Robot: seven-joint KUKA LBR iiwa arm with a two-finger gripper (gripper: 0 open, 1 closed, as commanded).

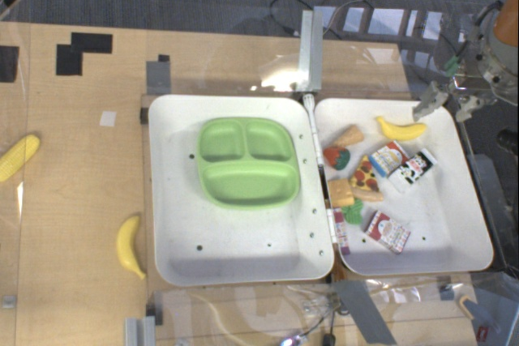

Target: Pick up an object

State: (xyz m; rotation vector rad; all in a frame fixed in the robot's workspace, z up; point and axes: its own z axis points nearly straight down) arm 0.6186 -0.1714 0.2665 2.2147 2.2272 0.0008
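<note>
With its fingers spread and empty, the gripper (442, 97) hangs just beside the small yellow plastic banana (400, 128), so the pick looks unstarted.

The right bin (474, 198) leaves bare floor along its right wall and front edge. Its left half is crowded: a banana (400, 128) near the back wall, 2 small cartons (401, 162) mid-bin, another carton (387, 232) toward the front, and a cluster of toy food (350, 174) against the divider. The left bin (170, 174) holds 1 green tray (247, 161) at its centre, with open floor on all 4 sides. The end effector (442, 97) sits over the right bin's back right corner.
</note>
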